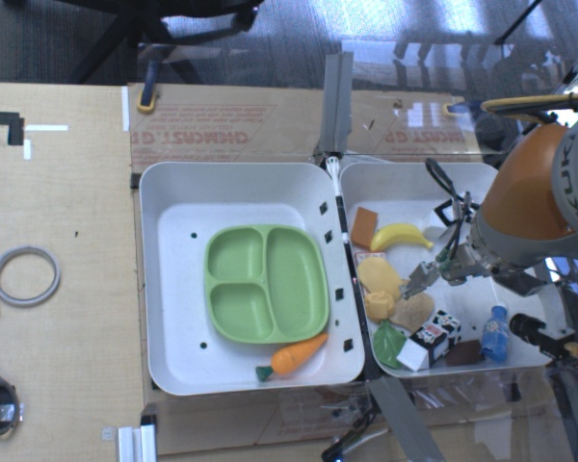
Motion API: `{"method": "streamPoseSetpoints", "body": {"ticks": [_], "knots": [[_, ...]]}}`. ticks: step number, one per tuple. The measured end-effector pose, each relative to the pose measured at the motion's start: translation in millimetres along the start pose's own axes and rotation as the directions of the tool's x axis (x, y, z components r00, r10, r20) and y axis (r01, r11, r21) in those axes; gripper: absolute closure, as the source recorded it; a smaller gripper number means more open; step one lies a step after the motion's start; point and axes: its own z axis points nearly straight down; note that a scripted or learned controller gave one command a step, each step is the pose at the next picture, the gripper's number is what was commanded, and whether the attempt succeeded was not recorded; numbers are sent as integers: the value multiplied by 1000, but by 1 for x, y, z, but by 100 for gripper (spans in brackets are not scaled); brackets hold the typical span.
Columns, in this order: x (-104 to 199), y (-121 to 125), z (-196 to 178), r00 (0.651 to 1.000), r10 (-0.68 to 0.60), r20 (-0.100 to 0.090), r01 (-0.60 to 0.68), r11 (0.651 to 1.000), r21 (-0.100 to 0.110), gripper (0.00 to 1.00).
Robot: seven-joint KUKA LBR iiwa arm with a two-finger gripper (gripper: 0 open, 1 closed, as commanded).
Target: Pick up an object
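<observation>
My gripper (422, 279) hangs low in the right bin (462, 176), below the grey wrist and its orange band (525, 195). It sits just right of a pale yellow lump (378, 275) and just above a tan, bread-like piece (414, 311). A banana (402, 237) and an orange-brown block (364, 227) lie to its upper left. I see nothing held in the gripper.
The right bin also holds a green item (387, 345), a black-and-white box (435, 332), a white cube (412, 355) and a blue bottle (494, 335). The left bin (173, 258) holds a green divided plate (267, 283) and a carrot (296, 354).
</observation>
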Motion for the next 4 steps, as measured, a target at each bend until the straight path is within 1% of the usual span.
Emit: {"method": "streamPoseSetpoints", "body": {"ticks": [1,2,3,4], "knots": [[-30,85,32,997,74,1,-74,997,2,0],[-29,86,23,998,70,5,-70,998,2,100],[-29,86,23,998,70,4,-70,998,2,0],[-36,141,21,967,255,2,-255,967,0,0]]}}
